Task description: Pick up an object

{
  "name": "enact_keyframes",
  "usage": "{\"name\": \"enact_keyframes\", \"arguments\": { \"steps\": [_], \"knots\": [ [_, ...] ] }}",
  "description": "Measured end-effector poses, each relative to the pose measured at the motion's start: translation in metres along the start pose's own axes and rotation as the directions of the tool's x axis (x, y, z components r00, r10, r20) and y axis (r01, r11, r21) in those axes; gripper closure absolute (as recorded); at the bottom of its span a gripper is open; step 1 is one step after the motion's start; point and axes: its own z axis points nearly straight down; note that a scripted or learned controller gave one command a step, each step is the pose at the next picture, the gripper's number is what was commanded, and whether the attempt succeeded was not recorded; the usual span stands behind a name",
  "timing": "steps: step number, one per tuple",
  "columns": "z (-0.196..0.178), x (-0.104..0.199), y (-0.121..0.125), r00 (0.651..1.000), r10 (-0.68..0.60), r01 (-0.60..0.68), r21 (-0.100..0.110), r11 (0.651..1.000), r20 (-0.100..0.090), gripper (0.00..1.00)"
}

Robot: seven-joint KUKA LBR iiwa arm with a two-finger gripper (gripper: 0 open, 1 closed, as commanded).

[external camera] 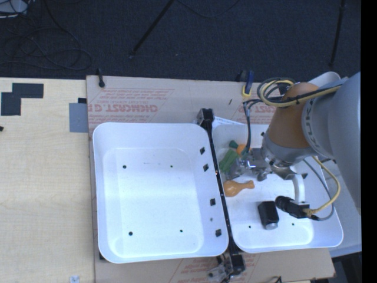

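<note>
Robot lab: plywood bench (41, 175), cardboard sheet (147, 102) under white bins (118, 246), loose cables (53, 22) (far, dark floor), tripod legs (154, 22).

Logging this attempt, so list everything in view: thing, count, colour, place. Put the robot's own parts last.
White bins: 2, side by side on the bench; left bin, right bin.
Black divider: 1, between the bins.
Orange object: 1, pear-like shape, right bin near its left wall.
Green object: 1, right bin, upper left, below the gripper.
Black and silver object: 1, right bin, lower middle.
Cardboard sheet: 1, brown with red print, under the bins.
Arm: 1, grey with orange band, over the right bin.
Gripper: 1, low over the green object; fingers unclear.
</note>
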Motion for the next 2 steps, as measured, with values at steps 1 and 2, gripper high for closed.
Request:
{"name": "enact_keyframes", "arguments": {
  "steps": [1,2],
  "knots": [
    [0.0000,-0.0044,0.0001,1.000,0.005,-0.005,-0.001,1.000,0.002,0.00],
    [-0.0093,-0.0050,0.0000,1.000,0.006,-0.006,0.002,1.000,0.001,1.00]
  ]
}}
